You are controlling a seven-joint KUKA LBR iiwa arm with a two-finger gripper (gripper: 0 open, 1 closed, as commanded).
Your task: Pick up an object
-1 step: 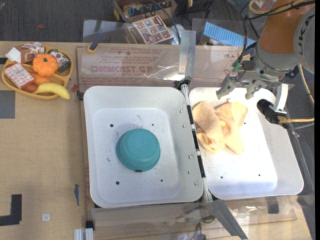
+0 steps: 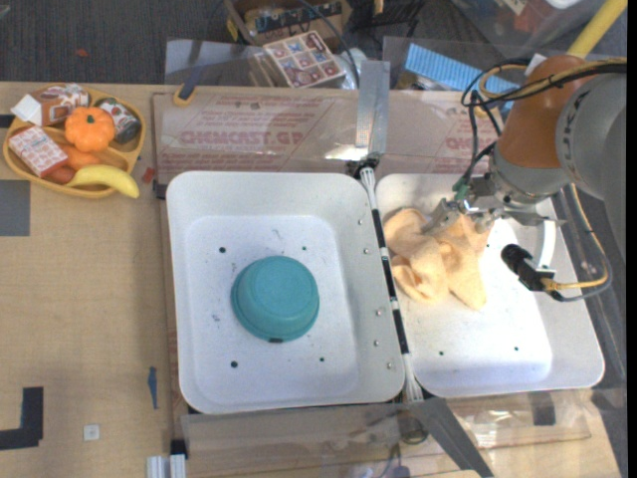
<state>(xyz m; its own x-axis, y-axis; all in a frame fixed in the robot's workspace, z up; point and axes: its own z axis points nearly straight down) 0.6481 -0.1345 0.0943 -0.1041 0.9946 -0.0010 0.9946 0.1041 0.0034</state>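
Observation:
A crumpled pale yellow cloth (image 2: 438, 264) lies in the upper left part of the right bin (image 2: 518, 358), next to the divider between the bins. My gripper (image 2: 450, 213) is down at the cloth's upper edge and touches it, with the grey arm and its orange band (image 2: 542, 118) rising behind it to the upper right. The gripper's body hides how the cloth sits at its tip. A teal bowl (image 2: 276, 298) rests upside down in the middle of the left bin (image 2: 199, 202), far from the gripper.
A black cable end (image 2: 522, 266) hangs from the arm over the right bin, just right of the cloth. A yellow dish of toy fruit (image 2: 75, 142) sits on the bench at the far left. Boxes and clutter lie behind the bins.

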